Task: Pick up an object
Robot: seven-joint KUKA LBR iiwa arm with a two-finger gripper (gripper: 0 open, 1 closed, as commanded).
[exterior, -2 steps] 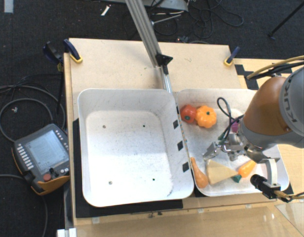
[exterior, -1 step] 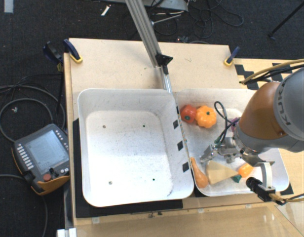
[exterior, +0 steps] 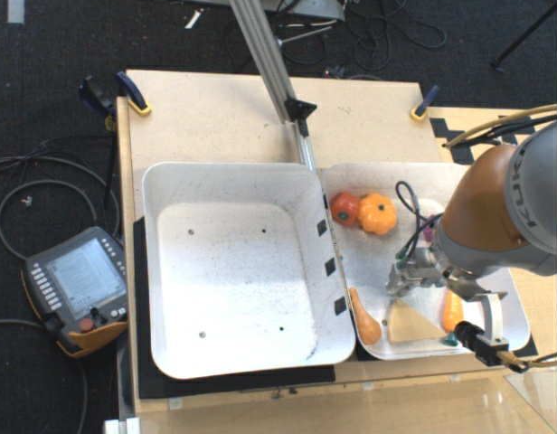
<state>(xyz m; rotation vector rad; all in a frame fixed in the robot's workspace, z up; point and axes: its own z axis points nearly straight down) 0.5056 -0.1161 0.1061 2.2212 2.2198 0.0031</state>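
Note:
The right bin (exterior: 351, 175) holds a red tomato-like object (exterior: 345, 207) and an orange pumpkin-like object (exterior: 378, 213) side by side near its far left. An orange carrot-shaped piece (exterior: 365, 319) lies along the bin's near left wall. Beside it rests a tan wedge (exterior: 412, 324), and another orange piece (exterior: 452, 311) lies to the wedge's right. My gripper (exterior: 409, 277) hangs low over the middle of the right bin, just above the tan wedge's far corner. The arm's wrist hides most of it.
The left bin (exterior: 231, 265) sits against the right one, their walls overlapping in the middle. A metal pole (exterior: 265, 48) slants down from the top to the bins' junction. A teach pendant (exterior: 75, 283) lies on the floor to the left.

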